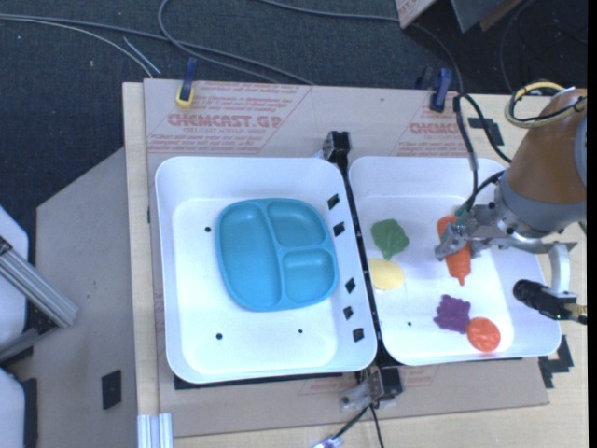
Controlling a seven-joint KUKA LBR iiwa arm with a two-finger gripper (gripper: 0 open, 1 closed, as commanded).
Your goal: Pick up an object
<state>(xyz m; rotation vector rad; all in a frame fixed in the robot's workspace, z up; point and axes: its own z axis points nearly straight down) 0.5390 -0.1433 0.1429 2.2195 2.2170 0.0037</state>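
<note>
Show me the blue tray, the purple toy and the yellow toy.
blue tray (250, 259): camera view, its large left compartment.
purple toy (452, 314): camera view, its middle.
yellow toy (386, 274): camera view, its middle.

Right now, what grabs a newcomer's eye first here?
The blue divided plastic tray lying alone in the left white bin. Then the tool low in the right white bin, at an orange carrot-shaped toy, with green, yellow and purple toys nearby.

A divided tray (277, 253) lies in the left bin (177, 278); five small toys sit in the right bin (410, 334).
</note>
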